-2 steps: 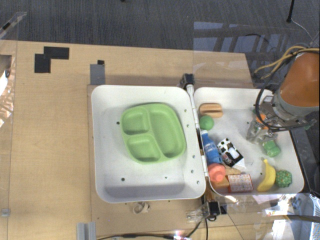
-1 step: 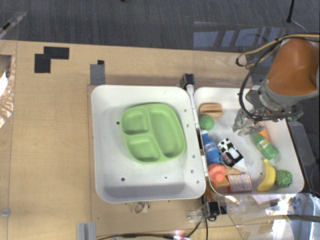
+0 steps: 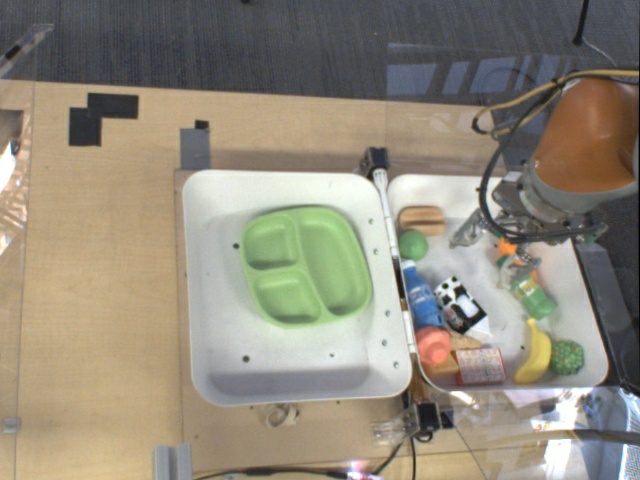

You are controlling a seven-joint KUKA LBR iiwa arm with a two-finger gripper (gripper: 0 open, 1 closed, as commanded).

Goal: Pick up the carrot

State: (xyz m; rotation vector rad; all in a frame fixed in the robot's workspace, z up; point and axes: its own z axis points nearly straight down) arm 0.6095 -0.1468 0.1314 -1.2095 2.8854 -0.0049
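Note:
The carrot (image 3: 507,251) shows as a small orange piece in the upper right part of the right bin (image 3: 596,320); most of it is hidden under the arm's wrist. My gripper (image 3: 522,236) hangs directly over it, below the orange band, low inside the bin. The wrist blocks the sight of how the gripper sits on the carrot, so I cannot tell whether it touches it. A green piece (image 3: 532,297) lies just below the carrot, and I cannot tell if it belongs to it.
The right bin also holds a bun (image 3: 421,216), green ball (image 3: 413,244), blue bottle (image 3: 422,304), black-and-white toy (image 3: 460,305), pink cup (image 3: 434,345), red box (image 3: 481,366), banana (image 3: 537,354) and broccoli (image 3: 568,356). A green divided plate (image 3: 305,265) lies in the left bin (image 3: 215,298).

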